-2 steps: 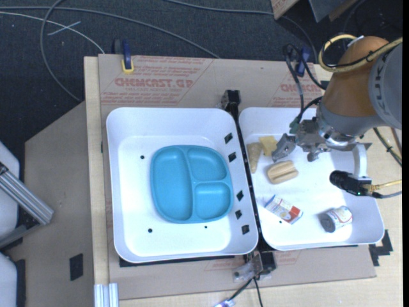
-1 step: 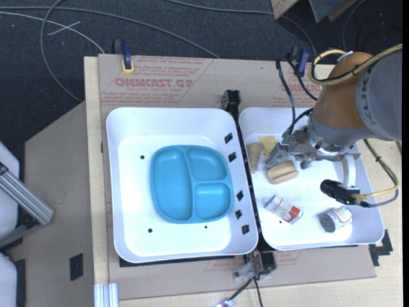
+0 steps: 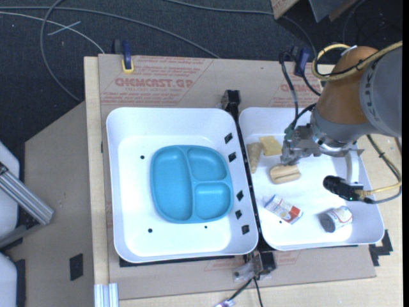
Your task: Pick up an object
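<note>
The right bin (image 3: 358, 235) holds several small items. A tan bread-like block (image 3: 284, 174) lies near its middle left, and a tan wedge (image 3: 255, 156) and a paler tan piece (image 3: 272, 146) lie just behind it. A red and white packet (image 3: 283, 210) sits toward the front, with a grey and white can (image 3: 337, 218) on its side at the front right. My gripper (image 3: 293, 156) points down right over the far end of the tan block, very close to it or touching it. The wrist hides the gripper's tips.
A blue divided plate (image 3: 192, 183) rests in the middle of the left bin (image 3: 128, 139). A black divider with clips (image 3: 239, 171) runs between the bins. The grey and orange arm (image 3: 351, 101) covers the right bin's far right part. Cables trail on the right.
</note>
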{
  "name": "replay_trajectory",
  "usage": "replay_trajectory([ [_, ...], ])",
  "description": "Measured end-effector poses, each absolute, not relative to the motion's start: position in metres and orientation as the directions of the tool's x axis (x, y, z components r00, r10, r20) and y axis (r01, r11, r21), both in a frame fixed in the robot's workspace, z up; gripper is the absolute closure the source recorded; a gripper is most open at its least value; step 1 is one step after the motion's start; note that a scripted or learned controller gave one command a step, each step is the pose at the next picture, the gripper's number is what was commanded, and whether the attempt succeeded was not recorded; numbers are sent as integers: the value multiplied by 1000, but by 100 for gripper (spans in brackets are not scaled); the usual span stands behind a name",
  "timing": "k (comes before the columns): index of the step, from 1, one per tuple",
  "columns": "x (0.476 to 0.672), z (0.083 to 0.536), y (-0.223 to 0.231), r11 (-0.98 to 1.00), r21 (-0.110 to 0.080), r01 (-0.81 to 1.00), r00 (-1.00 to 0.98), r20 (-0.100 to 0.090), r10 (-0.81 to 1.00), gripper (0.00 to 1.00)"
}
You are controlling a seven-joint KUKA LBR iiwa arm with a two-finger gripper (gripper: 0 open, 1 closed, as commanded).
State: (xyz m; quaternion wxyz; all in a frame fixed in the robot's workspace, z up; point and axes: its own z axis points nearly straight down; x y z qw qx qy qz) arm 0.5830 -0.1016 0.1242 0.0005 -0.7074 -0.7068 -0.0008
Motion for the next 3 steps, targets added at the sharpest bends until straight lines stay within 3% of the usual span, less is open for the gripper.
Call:
replay_trajectory([
  [1, 592, 171, -99, 1, 5, 1000, -1, -1, 1000, 100],
  [3, 586, 294, -97, 2, 7, 1000, -2, -1, 1000, 100],
])
